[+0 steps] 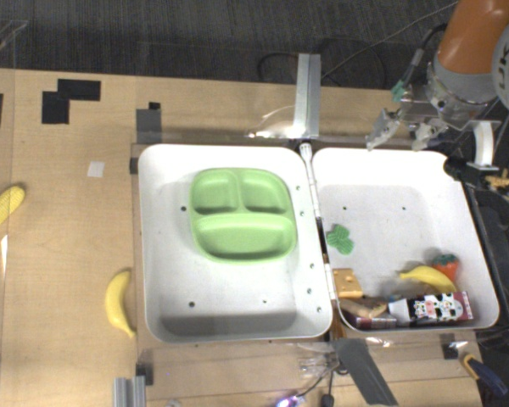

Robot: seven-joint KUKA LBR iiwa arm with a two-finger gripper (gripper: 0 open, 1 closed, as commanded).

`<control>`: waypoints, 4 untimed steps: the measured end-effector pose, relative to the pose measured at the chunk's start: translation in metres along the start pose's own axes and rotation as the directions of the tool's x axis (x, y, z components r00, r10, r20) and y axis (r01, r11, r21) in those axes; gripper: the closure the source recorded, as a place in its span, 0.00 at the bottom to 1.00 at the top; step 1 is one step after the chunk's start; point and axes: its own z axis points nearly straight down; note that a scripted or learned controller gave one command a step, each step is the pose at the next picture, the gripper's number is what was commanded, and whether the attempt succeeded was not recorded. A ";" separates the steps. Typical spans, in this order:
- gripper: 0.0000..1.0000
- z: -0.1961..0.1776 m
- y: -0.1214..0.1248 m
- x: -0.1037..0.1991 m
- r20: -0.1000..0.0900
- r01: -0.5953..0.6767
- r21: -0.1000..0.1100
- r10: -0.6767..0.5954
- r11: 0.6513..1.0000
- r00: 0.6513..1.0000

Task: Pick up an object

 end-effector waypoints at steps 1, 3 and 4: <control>0.00 0.153 0.002 0.011 0.000 0.157 -0.001 -0.157 0.988 0.988; 0.00 0.155 -0.175 -0.017 0.002 0.183 -0.006 -0.183 0.983 0.983; 1.00 0.143 -0.171 -0.015 0.003 0.185 -0.016 -0.185 0.983 0.983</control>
